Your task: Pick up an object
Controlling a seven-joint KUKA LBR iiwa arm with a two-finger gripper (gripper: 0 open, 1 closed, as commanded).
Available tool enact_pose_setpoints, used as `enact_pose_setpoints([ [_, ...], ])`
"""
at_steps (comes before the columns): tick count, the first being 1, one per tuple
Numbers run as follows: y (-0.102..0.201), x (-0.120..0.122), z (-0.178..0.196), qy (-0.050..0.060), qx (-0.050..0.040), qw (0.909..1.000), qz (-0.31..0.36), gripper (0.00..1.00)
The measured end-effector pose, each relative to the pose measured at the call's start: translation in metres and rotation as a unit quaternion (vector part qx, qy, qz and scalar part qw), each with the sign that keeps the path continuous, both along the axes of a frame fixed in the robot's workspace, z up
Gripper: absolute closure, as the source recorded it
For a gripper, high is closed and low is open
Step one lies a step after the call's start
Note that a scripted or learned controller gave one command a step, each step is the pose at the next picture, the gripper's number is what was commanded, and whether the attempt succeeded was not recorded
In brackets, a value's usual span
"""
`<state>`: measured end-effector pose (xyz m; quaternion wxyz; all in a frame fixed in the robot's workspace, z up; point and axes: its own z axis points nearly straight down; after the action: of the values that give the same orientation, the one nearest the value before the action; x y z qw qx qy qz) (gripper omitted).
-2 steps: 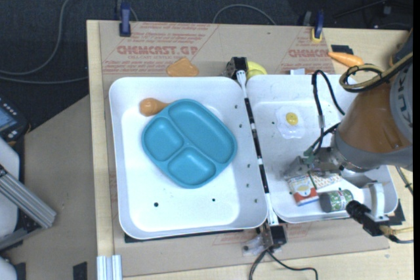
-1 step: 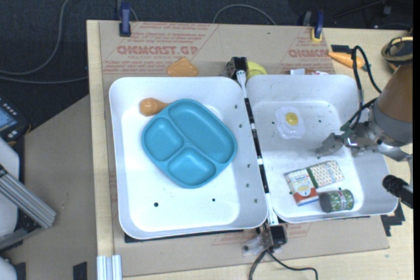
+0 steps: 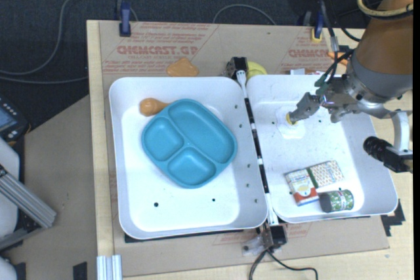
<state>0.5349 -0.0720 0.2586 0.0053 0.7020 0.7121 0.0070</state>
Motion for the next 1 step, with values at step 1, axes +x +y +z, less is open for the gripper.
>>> enact_pose_setpoints([
  [1, -0.0274, -0.061, -0.1348, 0.017, 0.0, 0.9998, -0.01, 0.0],
])
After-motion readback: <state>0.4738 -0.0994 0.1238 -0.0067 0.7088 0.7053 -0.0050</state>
